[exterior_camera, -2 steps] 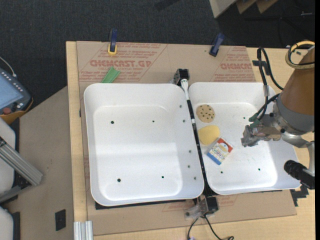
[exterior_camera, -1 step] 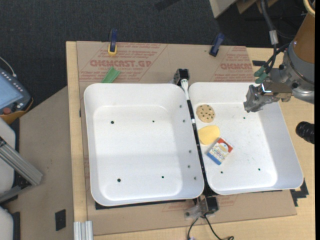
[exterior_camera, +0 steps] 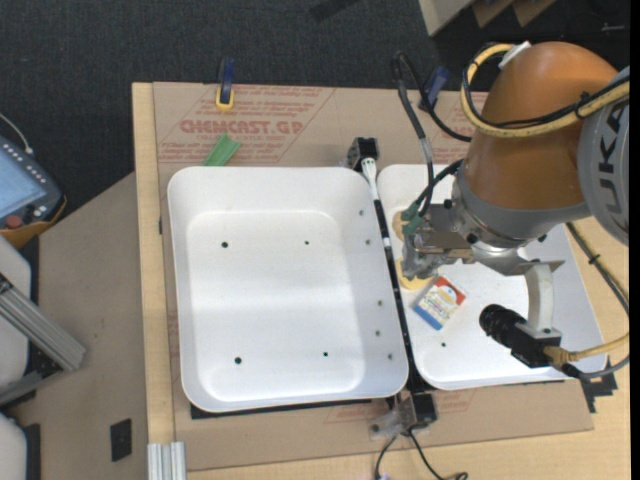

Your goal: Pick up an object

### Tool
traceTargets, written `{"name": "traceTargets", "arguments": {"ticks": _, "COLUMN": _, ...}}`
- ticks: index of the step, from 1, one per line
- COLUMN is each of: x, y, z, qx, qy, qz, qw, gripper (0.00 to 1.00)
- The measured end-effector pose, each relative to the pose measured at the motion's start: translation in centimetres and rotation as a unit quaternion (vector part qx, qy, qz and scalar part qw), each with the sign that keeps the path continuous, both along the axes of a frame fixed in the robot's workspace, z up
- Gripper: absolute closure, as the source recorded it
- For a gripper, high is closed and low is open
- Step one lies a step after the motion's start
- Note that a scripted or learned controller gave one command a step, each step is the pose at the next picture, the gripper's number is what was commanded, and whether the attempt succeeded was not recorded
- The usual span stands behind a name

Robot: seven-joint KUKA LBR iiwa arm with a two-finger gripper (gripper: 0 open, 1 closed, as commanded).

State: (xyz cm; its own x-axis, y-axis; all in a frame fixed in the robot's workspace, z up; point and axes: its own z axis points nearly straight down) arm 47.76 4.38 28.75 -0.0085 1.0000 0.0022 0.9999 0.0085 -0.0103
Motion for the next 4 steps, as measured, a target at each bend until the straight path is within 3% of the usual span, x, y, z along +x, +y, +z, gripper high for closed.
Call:
{"name": "traceTargets", "arguments": {"ticks": 1, "x": 0.2, "y": 6.9, "z": 6.1, "qx": 0.0000, "qy": -0.009, "qz": -0.001, "qw": 1.0000, "gripper": 1.00}}
{"name": "traceTargets", "arguments": {"ticks": 2, "x": 0.2, "y": 8.1, "z": 13.9, "qx": 0.0004, "qy": -0.010, "qz": -0.003, "qw": 0.9999, "gripper": 1.00}}
{"name": "traceTargets", "arguments": {"ticks": 4, "x": 0.3, "y": 8.2, "z": 15.5, "qx": -0.0011, "qy": -0.008, "qz": -0.002, "qw": 1.0000, "gripper": 1.00}}
